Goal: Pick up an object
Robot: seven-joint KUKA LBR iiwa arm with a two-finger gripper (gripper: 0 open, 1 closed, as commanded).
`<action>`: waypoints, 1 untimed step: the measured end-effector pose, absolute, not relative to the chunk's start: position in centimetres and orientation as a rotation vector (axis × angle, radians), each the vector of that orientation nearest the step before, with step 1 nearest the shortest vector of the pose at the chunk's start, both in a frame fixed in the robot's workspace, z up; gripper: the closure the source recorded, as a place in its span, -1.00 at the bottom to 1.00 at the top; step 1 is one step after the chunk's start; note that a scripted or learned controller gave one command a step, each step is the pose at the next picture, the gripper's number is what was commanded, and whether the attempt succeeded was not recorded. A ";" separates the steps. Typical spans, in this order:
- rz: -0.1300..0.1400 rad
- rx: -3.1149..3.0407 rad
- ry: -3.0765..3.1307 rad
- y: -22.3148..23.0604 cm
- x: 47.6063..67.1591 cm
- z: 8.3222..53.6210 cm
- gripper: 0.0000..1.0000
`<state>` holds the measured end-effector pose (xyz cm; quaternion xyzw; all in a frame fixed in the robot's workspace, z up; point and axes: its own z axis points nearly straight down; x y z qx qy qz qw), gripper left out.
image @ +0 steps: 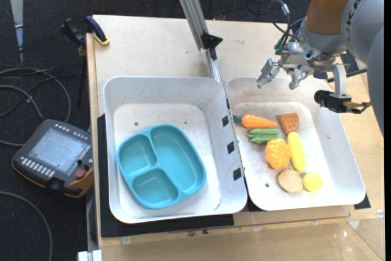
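The right bin (342, 162) holds several toy foods: a carrot (259, 122), a green pea pod (263, 134), a brown bread slice (289, 123), an orange pepper (278, 153), a yellow corn cob (296, 151), a tan potato (291, 181) and a small lemon (313, 181). My gripper (282, 75) hangs open above the bin's far edge, up and behind the carrot and bread, with nothing between its fingers.
The left bin (122, 101) holds a blue three-compartment plate (160, 165). A slanted metal pole (194, 12) runs down to the divide between the bins. A teach pendant (52, 158) and cables lie on the floor at left.
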<state>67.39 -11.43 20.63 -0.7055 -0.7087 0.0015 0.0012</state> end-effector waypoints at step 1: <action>0.007 -2.218 -2.219 -11.4 66.3 15.4 -1.00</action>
